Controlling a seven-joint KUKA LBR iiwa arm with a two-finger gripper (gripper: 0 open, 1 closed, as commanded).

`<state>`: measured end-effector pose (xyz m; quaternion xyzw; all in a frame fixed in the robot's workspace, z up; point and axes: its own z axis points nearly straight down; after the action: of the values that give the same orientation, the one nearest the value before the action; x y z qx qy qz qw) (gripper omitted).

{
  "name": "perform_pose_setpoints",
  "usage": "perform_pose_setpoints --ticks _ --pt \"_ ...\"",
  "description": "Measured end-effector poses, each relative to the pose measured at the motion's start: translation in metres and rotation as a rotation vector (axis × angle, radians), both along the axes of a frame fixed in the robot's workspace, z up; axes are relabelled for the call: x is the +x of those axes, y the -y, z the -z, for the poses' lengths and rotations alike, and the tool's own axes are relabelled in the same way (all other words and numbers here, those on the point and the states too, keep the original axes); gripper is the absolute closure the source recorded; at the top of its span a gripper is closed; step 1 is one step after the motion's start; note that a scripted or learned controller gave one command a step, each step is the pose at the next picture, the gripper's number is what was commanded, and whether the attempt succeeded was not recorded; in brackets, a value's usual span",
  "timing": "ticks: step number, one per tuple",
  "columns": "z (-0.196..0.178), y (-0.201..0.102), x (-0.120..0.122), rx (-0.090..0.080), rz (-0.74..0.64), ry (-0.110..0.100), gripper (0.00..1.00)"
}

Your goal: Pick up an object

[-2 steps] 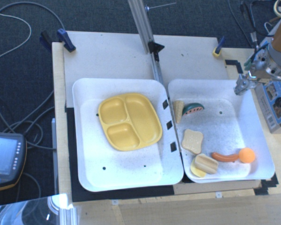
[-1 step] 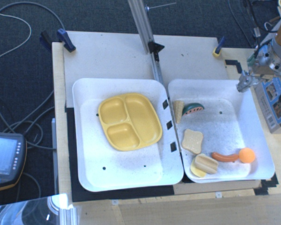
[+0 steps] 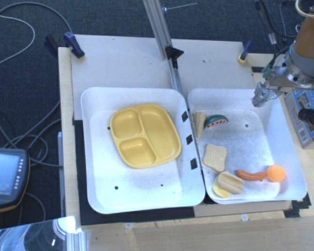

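The right bin (image 3: 251, 140) holds several toy foods: a watermelon slice (image 3: 216, 121) beside a pale cone-shaped wedge (image 3: 199, 123) at its upper left, a slice of bread (image 3: 215, 157) in the middle, a sandwich-like bun (image 3: 228, 184) near the front, and an orange carrot-like piece (image 3: 261, 174) with a round end at the front right. My gripper (image 3: 260, 95) hangs over the bin's upper right corner, away from all of them. Nothing shows between its fingers.
The left bin (image 3: 99, 192) carries a yellow three-compartment plate (image 3: 145, 135). A metal pole (image 3: 159, 20) slants down to the gap between the bins. Clamps sit at the bench's back corners. A tablet lies off the bench at the left, with cables on the floor.
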<state>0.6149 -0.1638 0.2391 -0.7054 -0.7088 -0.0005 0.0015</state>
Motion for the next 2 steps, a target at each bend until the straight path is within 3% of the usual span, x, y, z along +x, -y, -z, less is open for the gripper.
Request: perform_pose_setpoints --ticks 2 --pt "0.018 -0.104 -0.022 0.001 -0.001 -0.003 1.0"
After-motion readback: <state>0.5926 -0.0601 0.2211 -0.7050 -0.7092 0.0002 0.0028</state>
